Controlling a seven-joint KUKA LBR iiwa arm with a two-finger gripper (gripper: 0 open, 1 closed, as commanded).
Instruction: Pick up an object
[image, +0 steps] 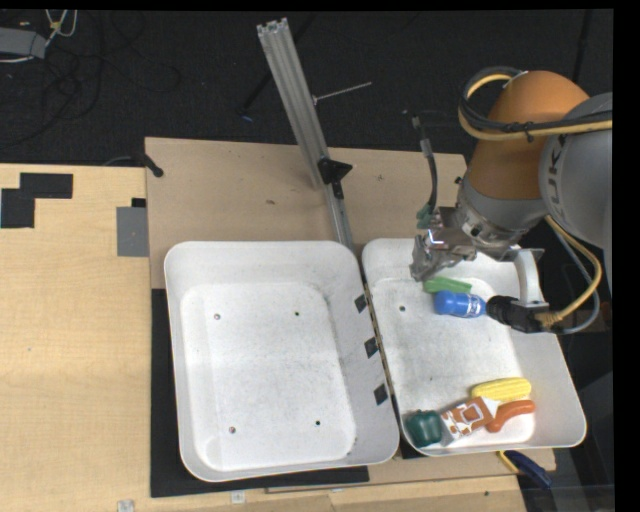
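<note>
Gripper (432, 255) low at the back of the right bin (560, 375), just beside the green piece (447, 286) and blue bottle (460, 305); can't tell open or shut, nothing visibly held; could easily clip the bottle sideways and roll it off; yellow corn (503, 389) well clear.

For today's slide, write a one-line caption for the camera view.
Arm's gripper hovers over the right bin near a blue object, beside the left bin.
</note>
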